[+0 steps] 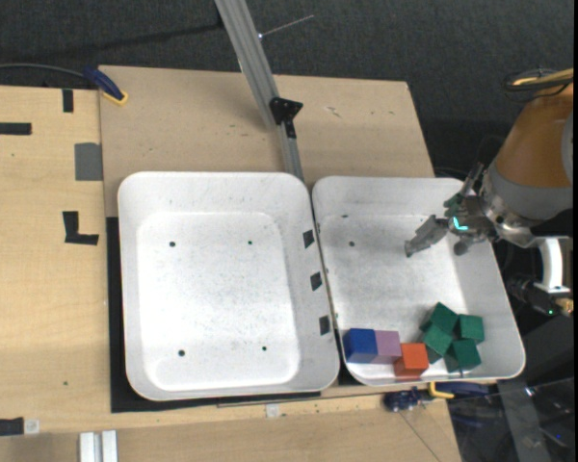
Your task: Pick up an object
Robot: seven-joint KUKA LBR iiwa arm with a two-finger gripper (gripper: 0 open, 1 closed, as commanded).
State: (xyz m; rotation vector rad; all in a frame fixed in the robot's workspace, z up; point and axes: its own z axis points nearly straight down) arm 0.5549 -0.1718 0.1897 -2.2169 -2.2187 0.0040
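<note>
Two white bins side by side: left bin (217,200), right bin (385,268). Arm (535,157) over right bin's far right edge, gripper (441,239) fingers apart, nothing between. Green blocks (453,335), blue cube (361,344), purple cube (387,344), orange cube (412,358) clustered at right bin's near edge.

A metal pole (255,61) crosses the wooden bench (39,258).

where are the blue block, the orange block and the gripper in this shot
blue block (360,343), camera view, middle of its top face
orange block (413,358), camera view, middle of its top face
gripper (441,241), camera view, midway between its fingertips
</note>
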